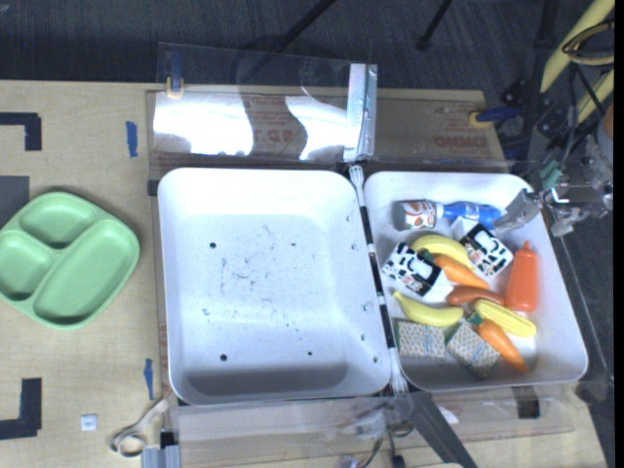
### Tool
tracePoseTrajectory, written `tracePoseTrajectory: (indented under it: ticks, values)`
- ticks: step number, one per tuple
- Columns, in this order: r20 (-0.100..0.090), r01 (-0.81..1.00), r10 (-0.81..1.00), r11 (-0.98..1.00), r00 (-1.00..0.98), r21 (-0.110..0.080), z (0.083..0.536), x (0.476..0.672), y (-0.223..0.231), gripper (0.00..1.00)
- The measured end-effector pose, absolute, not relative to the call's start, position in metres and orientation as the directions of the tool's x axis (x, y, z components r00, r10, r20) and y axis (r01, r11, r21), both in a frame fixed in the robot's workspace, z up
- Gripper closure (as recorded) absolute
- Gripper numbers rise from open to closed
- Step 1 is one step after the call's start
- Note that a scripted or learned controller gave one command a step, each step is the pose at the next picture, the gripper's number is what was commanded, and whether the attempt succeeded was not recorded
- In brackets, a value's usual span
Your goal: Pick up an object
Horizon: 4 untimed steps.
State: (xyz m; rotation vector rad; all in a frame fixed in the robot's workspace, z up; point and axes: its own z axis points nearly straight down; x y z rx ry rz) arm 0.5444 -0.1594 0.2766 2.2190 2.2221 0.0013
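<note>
Though partly cut off at right, fingers (534, 206) indistinct, grip unclear, above cluttered right bin (570, 305).

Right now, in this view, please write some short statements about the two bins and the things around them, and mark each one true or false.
1. All the objects lie in the right bin. True.
2. The orange bottle lies in the left bin. False: it lies in the right bin, near its right wall.
3. The green plate rests on the bench, left of both bins. True.
4. The gripper is over the left bin. False: it is at the right bin's upper right corner.
5. The green plate has one compartment. False: it has three.
</note>
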Motion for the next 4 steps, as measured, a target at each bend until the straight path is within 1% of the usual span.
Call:
tracePoseTrajectory:
  ticks: [1, 2, 3, 4]
  values:
    - [0.001, 0.960, 0.960, -0.282, 0.282, -0.003, 0.189, 0.599, -0.116, 0.00]
    - [0.002, 0.960, 0.960, -0.280, 0.280, -0.001, 0.199, 0.600, -0.116, 1.00]
    - [0.000, 0.931, 0.931, -0.364, 0.364, 0.000, 0.196, 0.667, -0.031, 1.00]
    - [0.000, 0.806, 0.806, -0.592, 0.592, 0.000, 0.212, 0.666, 0.078, 1.00]
